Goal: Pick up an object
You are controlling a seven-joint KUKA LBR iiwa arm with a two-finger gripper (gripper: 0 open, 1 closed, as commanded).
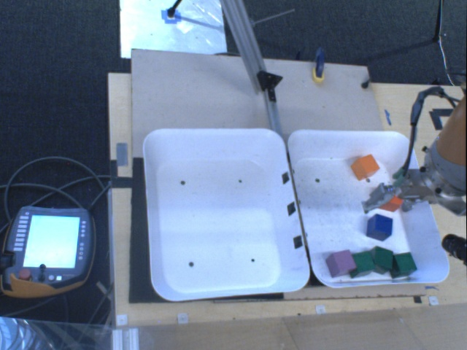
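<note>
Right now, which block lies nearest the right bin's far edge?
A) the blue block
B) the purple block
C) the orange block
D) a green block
C: the orange block sits highest in the right bin, beyond the blue block.

A pale wooden bench (219, 93) stands on dark carpet (51, 64), a teach pendant (47, 250) lying left.

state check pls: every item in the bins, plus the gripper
gripper: low in the right bin, fingers hard to read
orange block: loose, near far wall
orange-red block: partly hidden at the gripper
blue block: loose, apart
purple block: against near wall
green blocks: clustered beside purple
right bin: holds all blocks
</note>
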